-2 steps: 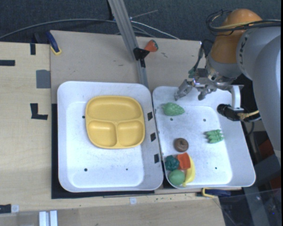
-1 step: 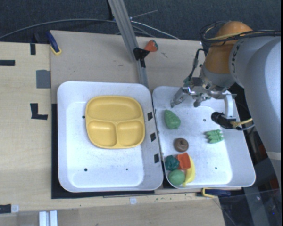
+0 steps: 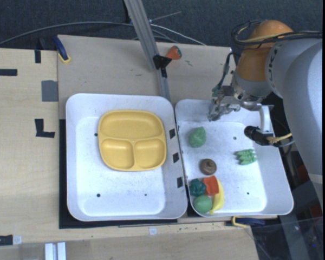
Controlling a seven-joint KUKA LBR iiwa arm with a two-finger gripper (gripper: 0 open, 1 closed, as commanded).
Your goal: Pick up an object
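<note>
My gripper (image 3: pixel 215 112) hangs over the right bin's (image 3: pixel 276 199) far edge, grip state unclear; the green ball (image 3: pixel 197 137) lies just nearer, leftward.

The table (image 3: pixel 108 75) is pale wood, with dark tape marks near its left edge. Two shallow white bins sit on it side by side, their inner rims touching. The left bin (image 3: pixel 81 199) lies left of the right bin (image 3: pixel 271 199). A grey metal post (image 3: pixel 146 37) stands on the table just behind the left bin's far right corner. A blue-and-yellow clamp (image 3: pixel 61 50) grips the table's far edge, well behind the left bin.
</note>
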